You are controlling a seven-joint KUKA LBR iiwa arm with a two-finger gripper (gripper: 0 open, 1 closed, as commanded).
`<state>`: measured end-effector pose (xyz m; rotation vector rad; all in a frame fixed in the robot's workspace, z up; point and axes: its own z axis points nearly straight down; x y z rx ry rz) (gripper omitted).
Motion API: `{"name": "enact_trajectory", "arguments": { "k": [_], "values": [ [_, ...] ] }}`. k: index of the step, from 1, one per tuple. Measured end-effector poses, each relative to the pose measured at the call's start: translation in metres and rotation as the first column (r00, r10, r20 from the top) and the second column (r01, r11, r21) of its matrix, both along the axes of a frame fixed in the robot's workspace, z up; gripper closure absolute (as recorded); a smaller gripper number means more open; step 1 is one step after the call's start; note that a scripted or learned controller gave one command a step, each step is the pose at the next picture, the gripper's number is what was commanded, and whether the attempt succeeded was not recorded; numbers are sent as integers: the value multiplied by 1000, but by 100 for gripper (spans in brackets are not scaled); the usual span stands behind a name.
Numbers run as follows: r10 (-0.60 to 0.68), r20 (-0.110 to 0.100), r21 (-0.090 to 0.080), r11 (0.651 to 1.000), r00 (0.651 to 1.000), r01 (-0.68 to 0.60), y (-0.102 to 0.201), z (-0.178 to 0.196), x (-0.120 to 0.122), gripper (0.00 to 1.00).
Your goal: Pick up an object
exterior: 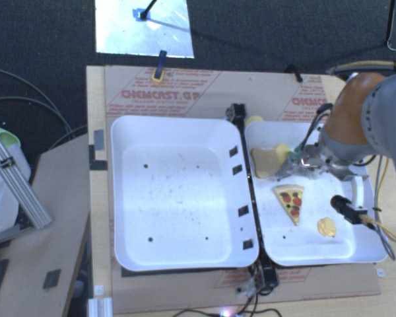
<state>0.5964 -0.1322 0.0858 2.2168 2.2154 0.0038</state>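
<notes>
In the right bin (303, 253) lie a tan slice of toast (264, 162), a small yellow piece (282, 151) beside it, a pizza slice (291, 202) and a pale yellow lump (326, 227). My gripper (289, 167) is low in the bin's upper middle, at the right edge of the toast and just below the small yellow piece. The pizza slice lies a little below it, apart from it. Nothing shows as lifted off the bin floor.
The left bin (129, 243) stands beside the right one, with a black divider with clips (243, 177) between them. A yellowish ball (254, 120) sits at the right bin's far left corner. The arm (369, 117) covers the right bin's upper right part.
</notes>
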Motion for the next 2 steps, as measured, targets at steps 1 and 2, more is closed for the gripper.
{"name": "enact_trajectory", "arguments": {
  "k": [1, 2],
  "values": [
    [5, -8, 4, 1000, 1000, -4, 22, -2, -19, 0],
    [1, -12, 6, 1000, 1000, -1, 47, -2, -81, 0]
  ]
}}
